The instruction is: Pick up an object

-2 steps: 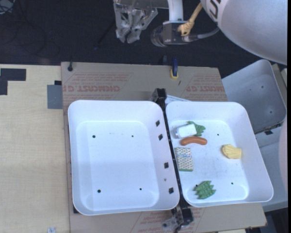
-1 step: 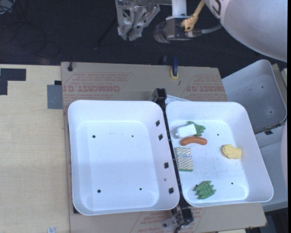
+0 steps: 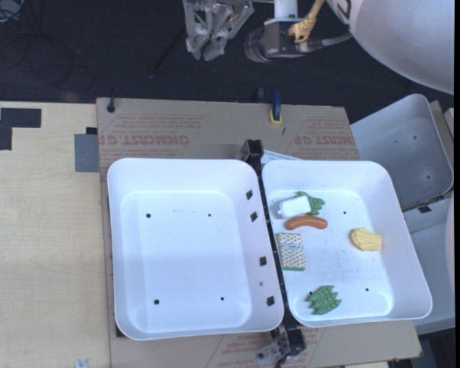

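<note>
The right bin (image 3: pixel 402 282) holds several small objects. A white block (image 3: pixel 294 205) lies against a green leafy piece (image 3: pixel 316 202) near the bin's far left. Just in front of them lies an orange-red sausage (image 3: pixel 306 222). A pale patterned packet (image 3: pixel 290 251) lies by the divider, a yellow chunk (image 3: pixel 366 240) sits to the right, and another green leafy piece (image 3: pixel 323 300) lies near the front. My gripper (image 3: pixel 209 44) hangs high at the top of the view, beyond the far edge of the left bin (image 3: pixel 126 244), well away from all the objects and with nothing in it.
Both bins rest on a cardboard sheet (image 3: pixel 184 133) on a pale wooden bench (image 3: pixel 38 244). A black clip strip (image 3: pixel 261 228) joins the bins. The grey arm (image 3: pixel 399 21) fills the upper right. A grey plate (image 3: pixel 402 148) lies beside the right bin.
</note>
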Controlling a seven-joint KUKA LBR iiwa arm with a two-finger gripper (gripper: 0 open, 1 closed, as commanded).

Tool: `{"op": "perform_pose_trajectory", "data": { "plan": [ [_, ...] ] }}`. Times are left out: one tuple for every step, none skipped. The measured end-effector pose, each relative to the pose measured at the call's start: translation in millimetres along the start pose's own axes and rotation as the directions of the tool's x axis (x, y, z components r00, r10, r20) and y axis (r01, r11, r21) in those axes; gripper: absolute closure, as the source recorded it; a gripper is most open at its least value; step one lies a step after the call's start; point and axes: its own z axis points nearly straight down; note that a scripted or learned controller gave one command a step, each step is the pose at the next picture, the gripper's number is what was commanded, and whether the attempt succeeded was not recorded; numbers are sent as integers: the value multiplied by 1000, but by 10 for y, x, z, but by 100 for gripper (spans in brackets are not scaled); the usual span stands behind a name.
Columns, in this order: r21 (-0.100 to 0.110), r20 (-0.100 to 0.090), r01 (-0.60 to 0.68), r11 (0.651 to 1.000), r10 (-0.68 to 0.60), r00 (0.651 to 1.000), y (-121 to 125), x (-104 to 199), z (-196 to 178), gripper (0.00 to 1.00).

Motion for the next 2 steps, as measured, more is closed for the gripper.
{"op": "perform_pose_trajectory", "data": {
  "plan": [
    [3,1,6,1000,-6,1000,-5,20,-89,100],
    [5,1,12,1000,-12,1000,-11,46,-179,100]
  ]
}}
